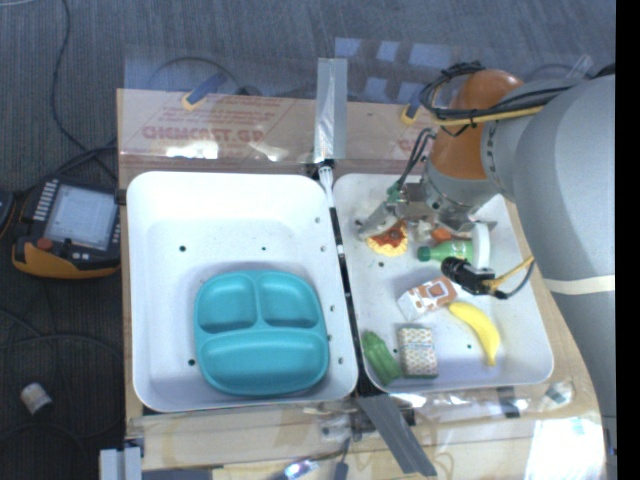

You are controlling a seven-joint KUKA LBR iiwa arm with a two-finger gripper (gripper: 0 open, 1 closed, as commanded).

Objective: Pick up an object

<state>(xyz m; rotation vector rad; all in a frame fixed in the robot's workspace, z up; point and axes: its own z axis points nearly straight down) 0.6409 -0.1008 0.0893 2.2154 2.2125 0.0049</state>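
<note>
Claw point(400, 218), grip state not discernible, low over pizza-slice toy point(389, 239) at right bin's point(530, 368) 11 o'clock: likely light, stiff; pinch across edges.

Bench on dark carpet, seen from above.

Grey carpet point(150, 18) covers the floor around the bench point(240, 128), whose brown top carries faint red print along its far edge. Thin cables point(60, 118) loop over the carpet at upper left. A handheld pendant point(65, 228) with a grey screen and orange casing lies on the floor beside the bench's left edge. A small round object point(35, 398) sits near the lower left corner. Lighting is even and soft.
</note>
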